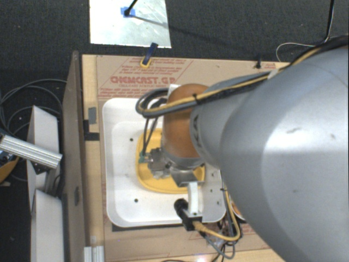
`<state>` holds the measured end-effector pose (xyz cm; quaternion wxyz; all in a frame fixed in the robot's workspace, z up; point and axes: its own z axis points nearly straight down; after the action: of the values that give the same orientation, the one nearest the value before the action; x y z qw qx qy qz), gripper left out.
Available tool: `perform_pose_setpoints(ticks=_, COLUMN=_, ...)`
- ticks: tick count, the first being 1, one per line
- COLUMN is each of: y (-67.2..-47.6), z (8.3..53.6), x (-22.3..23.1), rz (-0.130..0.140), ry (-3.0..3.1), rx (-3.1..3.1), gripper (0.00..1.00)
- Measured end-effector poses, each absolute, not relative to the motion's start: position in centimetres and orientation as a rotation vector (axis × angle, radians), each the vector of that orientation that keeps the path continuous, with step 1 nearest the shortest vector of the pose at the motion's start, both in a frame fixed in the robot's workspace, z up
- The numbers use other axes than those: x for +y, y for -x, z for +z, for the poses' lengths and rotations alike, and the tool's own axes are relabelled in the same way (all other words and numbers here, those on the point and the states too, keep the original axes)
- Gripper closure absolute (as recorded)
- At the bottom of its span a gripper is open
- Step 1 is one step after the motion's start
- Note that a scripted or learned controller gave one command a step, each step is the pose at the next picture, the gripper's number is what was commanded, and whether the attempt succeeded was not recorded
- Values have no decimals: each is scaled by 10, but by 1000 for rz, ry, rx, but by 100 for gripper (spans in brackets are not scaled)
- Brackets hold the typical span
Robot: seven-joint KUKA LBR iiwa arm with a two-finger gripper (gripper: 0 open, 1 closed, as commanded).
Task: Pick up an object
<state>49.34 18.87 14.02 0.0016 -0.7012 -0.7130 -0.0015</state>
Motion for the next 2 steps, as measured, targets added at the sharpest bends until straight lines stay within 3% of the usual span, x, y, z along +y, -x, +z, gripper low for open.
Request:
perform_pose_setpoints(ticks=1, y=-500, z=237, x=204, rz=-13, ry=2216, rx=-2231, gripper=100)
perform_pose_setpoints(ticks=2, y=-526, z=222, x=214, rz=-3, ry=2216, rx=-2229, gripper=100)
